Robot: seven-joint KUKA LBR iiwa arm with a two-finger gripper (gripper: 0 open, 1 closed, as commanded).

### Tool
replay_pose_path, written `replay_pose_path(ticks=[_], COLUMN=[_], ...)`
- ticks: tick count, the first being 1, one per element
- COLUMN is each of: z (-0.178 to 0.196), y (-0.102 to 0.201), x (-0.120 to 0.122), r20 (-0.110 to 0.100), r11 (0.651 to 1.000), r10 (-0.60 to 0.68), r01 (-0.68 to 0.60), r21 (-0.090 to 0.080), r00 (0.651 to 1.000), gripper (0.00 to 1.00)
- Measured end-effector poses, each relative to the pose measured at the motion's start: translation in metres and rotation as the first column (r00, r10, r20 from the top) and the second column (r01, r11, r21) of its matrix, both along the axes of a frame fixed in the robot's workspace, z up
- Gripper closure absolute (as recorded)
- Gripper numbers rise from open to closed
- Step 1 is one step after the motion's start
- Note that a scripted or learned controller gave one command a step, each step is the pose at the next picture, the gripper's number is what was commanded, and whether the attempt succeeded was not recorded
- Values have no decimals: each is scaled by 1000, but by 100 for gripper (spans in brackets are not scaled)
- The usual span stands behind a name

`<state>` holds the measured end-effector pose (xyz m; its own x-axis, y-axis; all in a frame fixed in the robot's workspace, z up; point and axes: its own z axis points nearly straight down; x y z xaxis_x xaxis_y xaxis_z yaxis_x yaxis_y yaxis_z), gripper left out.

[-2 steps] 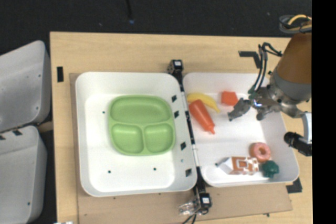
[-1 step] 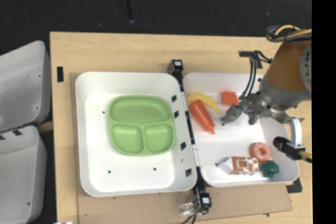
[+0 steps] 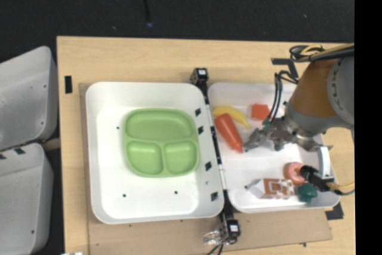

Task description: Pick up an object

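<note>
The gripper [image 3: 258,139] is lowered into the right bin [image 3: 239,194], just beside the orange carrot [image 3: 229,131], presumably for a grasp; nothing is seen gripped, and whether the jaws are released or clenched cannot be told.

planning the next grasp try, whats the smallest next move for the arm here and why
Probably a short shift toward the camera view's left, then down. The gripper hovers in the right white bin, just beside the orange carrot-shaped toy but not over it, and nothing shows between its fingers. The carrot is the nearest object, lying next to the yellow banana-shaped toy.
</note>
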<state>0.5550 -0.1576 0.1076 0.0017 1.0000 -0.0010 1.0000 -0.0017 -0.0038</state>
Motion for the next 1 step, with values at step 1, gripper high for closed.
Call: replay_pose_path(ticks=[1], z=[14], y=[-1], x=[2], r20=[7], r11=[1000], r10=[-3], r01=[3], r21=[0], r00=[1000], gripper=[100])
